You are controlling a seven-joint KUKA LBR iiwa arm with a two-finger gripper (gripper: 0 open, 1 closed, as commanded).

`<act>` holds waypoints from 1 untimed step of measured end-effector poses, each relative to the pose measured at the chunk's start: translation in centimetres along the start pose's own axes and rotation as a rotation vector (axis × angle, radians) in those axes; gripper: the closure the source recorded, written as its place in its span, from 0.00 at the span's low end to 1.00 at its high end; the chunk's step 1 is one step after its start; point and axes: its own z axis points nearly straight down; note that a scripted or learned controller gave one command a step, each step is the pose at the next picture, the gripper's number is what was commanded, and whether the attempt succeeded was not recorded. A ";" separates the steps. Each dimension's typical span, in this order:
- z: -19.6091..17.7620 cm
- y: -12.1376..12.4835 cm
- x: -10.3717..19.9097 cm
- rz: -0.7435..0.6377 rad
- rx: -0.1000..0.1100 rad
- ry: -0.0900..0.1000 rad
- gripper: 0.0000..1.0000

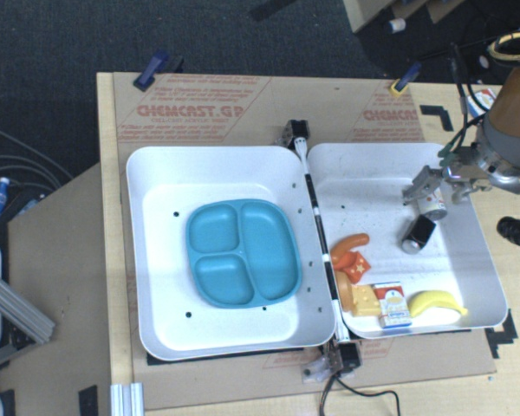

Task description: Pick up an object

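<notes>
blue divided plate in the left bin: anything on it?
Empty. The blue plate sits flat in the left bin, all three compartments bare.

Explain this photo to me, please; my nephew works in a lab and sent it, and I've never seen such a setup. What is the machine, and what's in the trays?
This is one photo from a camera fixed above a bench, looking down at a slant. The grey machine at the right is a robot arm; its hand hangs over the right bin. Whether its fingers are open or shut I can't tell, and nothing shows between them.

The left bin holds a blue divided plate. The right bin holds toy-like items: a black cylinder, an orange piece, a red piece, a yellow block, a small box and a banana. The job is to pick one up.
</notes>
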 end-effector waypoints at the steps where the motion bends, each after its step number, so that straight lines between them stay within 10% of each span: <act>1: 10.7 5.0 -2.3 0.000 0.002 0.000 0.00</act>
